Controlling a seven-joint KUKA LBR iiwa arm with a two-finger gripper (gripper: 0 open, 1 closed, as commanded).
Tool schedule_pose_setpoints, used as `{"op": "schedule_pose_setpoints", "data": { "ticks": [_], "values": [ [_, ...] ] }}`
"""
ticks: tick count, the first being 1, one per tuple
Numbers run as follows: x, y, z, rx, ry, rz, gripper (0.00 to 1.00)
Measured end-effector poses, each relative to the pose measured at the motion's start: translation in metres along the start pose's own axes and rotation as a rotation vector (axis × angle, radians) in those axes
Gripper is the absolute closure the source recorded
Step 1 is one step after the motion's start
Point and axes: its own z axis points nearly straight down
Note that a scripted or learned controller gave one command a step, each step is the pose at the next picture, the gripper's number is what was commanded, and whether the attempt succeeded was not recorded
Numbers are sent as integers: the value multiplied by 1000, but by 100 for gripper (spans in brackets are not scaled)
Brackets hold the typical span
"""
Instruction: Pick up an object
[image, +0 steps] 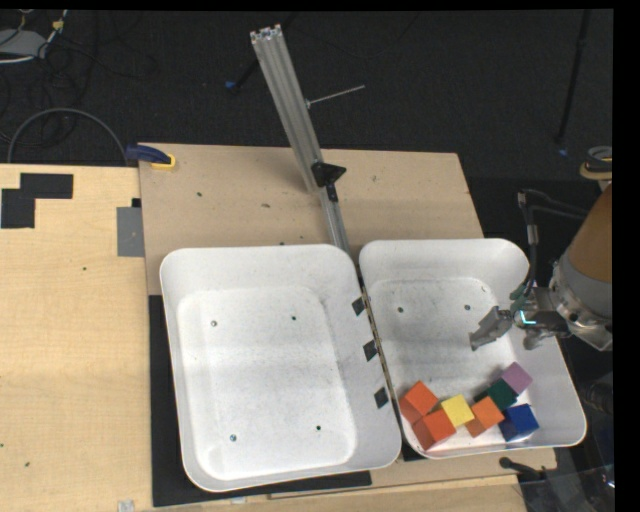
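Note:
Several coloured blocks lie bunched in the near corner of the right bin (440, 270): two red-orange blocks (421, 398), a yellow one (457, 411), an orange one (487, 412), a green one (500, 392), a purple one (516, 378) and a blue one (519, 423). My gripper (513, 335) hangs over the right side of this bin, just above and behind the purple block. Its fingers stand open with nothing between them.
The left bin (200, 290) sits beside the right one, with black clips along the shared edge. A slanted aluminium post (295, 120) rises behind the bins. The wooden bench top (70, 300) stretches to the left.

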Motion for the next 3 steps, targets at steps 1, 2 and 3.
{"op": "schedule_pose_setpoints", "data": {
  "ticks": [1,2,3],
  "values": [
    [0,0,0,-1,0,3,0],
    [-1,0,0,-1,0,5,0],
    [54,138,57,-2,0,-10,0]
  ]
}}
